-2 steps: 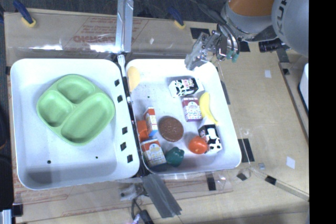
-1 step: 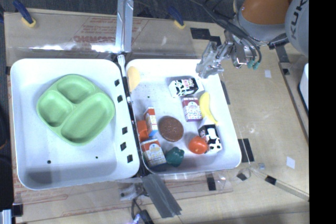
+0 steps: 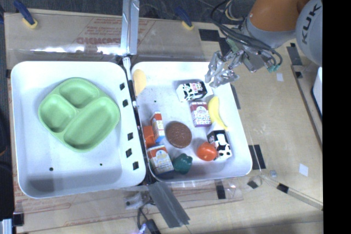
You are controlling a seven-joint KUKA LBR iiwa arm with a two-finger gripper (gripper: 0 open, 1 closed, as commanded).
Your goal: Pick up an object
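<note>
The right bin (image 3: 164, 71) holds several toy food items: a black-and-white cow-print carton (image 3: 191, 90), a red-and-white box (image 3: 201, 114), a yellow banana (image 3: 214, 111), a brown round cookie (image 3: 178, 134), an orange tomato (image 3: 207, 152), a green pepper (image 3: 182, 163) and a yellow piece (image 3: 140, 81). My gripper (image 3: 221, 75) hangs over the bin's upper right corner, just right of and above the cow-print carton. Its metal fingers (image 3: 214, 71) are spread, with nothing between them.
The left bin (image 3: 27, 79) holds a green divided plate (image 3: 79, 112). Small cartons (image 3: 158, 124) and a juice box (image 3: 160, 159) crowd the right bin's left side, and a second cow-print item (image 3: 221, 143) lies by the tomato. A metal clamp (image 3: 130, 24) stands between the bins at the back.
</note>
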